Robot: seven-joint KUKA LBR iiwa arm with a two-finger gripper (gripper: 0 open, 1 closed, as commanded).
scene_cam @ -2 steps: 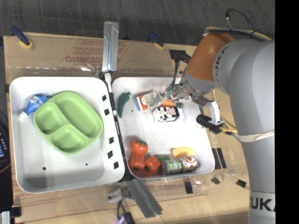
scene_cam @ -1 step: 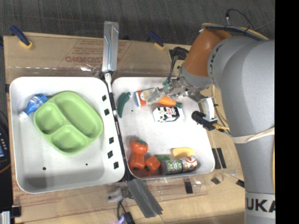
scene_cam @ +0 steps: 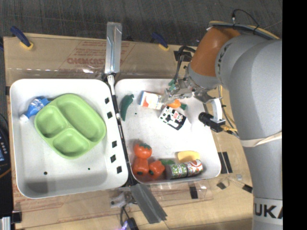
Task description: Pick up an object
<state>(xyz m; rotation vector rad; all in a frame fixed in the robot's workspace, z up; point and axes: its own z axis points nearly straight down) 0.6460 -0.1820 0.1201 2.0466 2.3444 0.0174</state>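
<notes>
My gripper (scene_cam: pixel 173 93) hangs low over the back of the right bin (scene_cam: pixel 201 133), reaching in from the right. Just below it lies a small orange piece (scene_cam: pixel 175 104), and a white and orange carton (scene_cam: pixel 150 100) sits right next to it on the left. A black and white patterned object (scene_cam: pixel 172 118) lies just in front of the gripper. A dark green piece (scene_cam: pixel 126 105) rests by the bin's left wall. At the front lie red and orange toy vegetables (scene_cam: pixel 143 160), a printed can (scene_cam: pixel 185 169) on its side, and a yellow item (scene_cam: pixel 188 155).
The left bin (scene_cam: pixel 29 176) holds a green divided plate (scene_cam: pixel 71 124) with a blue object (scene_cam: pixel 36 105) behind it. A metal divider bar (scene_cam: pixel 113 47) stands between the bins at the back. My grey arm (scene_cam: pixel 254 90) covers the right side.
</notes>
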